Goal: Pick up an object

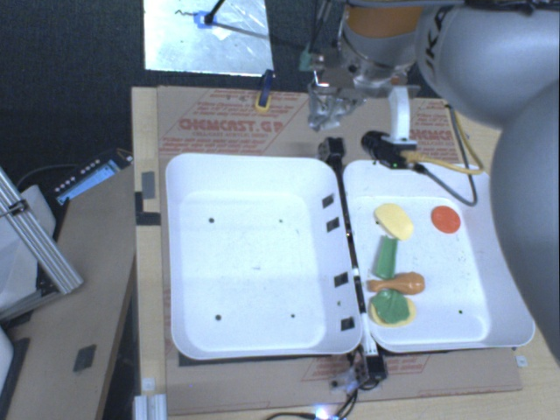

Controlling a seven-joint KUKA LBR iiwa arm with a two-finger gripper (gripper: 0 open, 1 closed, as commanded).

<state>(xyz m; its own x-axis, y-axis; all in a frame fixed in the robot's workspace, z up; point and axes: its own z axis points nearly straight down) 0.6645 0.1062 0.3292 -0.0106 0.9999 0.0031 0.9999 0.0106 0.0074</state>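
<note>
The arm's big grey body fills the upper right and runs out of the frame at the top and right, hiding the far right corner of the counter (144,234) and part of the right bin's (486,318) right rim. The end effector (328,112) hangs over the counter's far edge, just beyond the seam where the 2 bins meet; it is a small metallic cluster, blurred, and whether it is spread or closed I cannot tell. Nothing can be made out in its grip, and it hangs apart from every object.

The left bin (188,322) shows its bare white floor with a few dark dots. The right bin holds 5 things, all toward its left side near the seam: a yellow piece (395,221) nearest the far edge, an orange-red disc (446,220) to its right and apart from it, a green stick (386,257) just below the yellow piece, a brown drumstick shape (400,283) lying crosswise at the stick's near end, and a green-and-yellow leafy piece (391,309) touching the drumstick on its near side.
</note>
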